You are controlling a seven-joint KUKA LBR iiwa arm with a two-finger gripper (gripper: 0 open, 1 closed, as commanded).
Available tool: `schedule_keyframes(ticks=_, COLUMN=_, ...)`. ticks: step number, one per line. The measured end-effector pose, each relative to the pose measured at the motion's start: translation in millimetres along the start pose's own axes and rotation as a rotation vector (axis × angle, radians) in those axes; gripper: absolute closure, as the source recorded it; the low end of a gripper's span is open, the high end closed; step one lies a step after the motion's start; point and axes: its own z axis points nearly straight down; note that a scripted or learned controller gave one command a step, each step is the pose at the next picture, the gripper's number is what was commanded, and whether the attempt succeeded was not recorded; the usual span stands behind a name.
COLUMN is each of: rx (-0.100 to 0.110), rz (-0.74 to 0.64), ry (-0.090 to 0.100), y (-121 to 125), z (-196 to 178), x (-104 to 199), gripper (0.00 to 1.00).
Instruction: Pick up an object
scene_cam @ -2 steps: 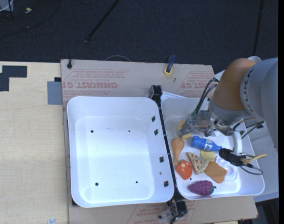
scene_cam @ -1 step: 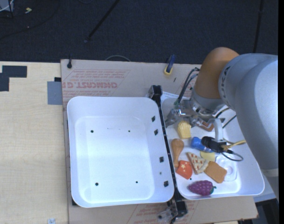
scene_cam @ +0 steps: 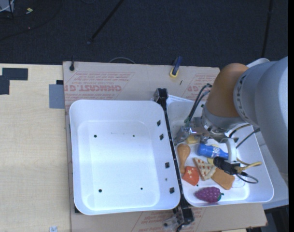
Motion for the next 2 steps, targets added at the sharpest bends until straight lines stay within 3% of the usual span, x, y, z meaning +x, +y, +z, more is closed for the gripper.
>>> schedule_keyframes(ticks=1, rx=-0.002, rz=0.001, ry=0.001, y=2, z=-10, x=0, gripper=1.00)
schedule_keyframes(ticks=2, rx=-0.004, rz=-0.004, ry=0.001, y=-26, z=-101, x=67, gripper=1.00)
